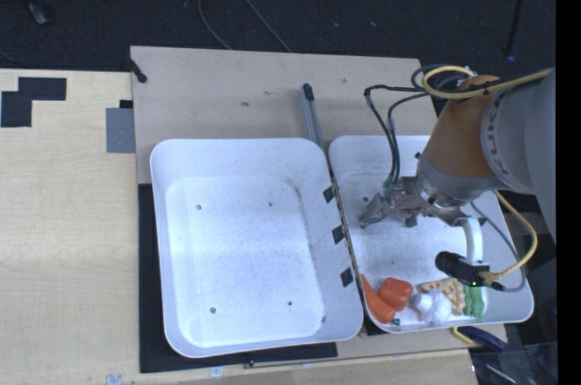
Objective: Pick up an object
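Note:
My gripper (374, 212) hangs low over the middle of the right bin (363, 158), close to its left wall, with the grey arm and its orange band reaching in from the right. Nothing shows in its grasp. Along the bin's near edge lie a red-orange object (392, 293), a white crumpled thing (427, 308), a tan patterned item (445, 288) and a small green piece (477, 302). These objects sit below the gripper in the view, apart from it.
The left bin (162, 158) stands beside the right one, their walls meeting at a row of black clips (338, 233). A grey rod (310, 111) lies on the bench behind the bins. Black cables (386, 115) loop above the right bin.

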